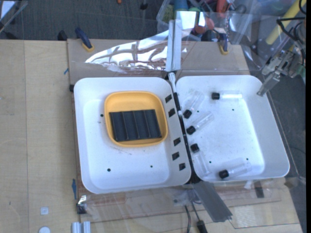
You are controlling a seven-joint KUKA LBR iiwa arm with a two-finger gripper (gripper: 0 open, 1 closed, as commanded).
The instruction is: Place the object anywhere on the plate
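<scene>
On the counter (34, 130) sit two shallow white bins side by side, and the yellow plate (112, 101) lies in the left bin (92, 174), toward that bin's upper middle. Across the plate rests a dark ribbed rack (135, 124), covering most of its floor and tilted slightly. To the right of the plate, past the seam where the bins meet, the right bin (265, 149) holds several clear vials with black caps: one (226, 96) near the upper edge, two (192, 103) (199, 122) just beside the seam, one (198, 155) lower along the seam, and one (234, 169) near the lower edge. Far to the right of the plate, beyond the right bin's upper corner, the gripper (268, 84) hangs off the counter's edge, apart from every vial; whether its fingers are spread or closed I cannot tell at this size.
</scene>
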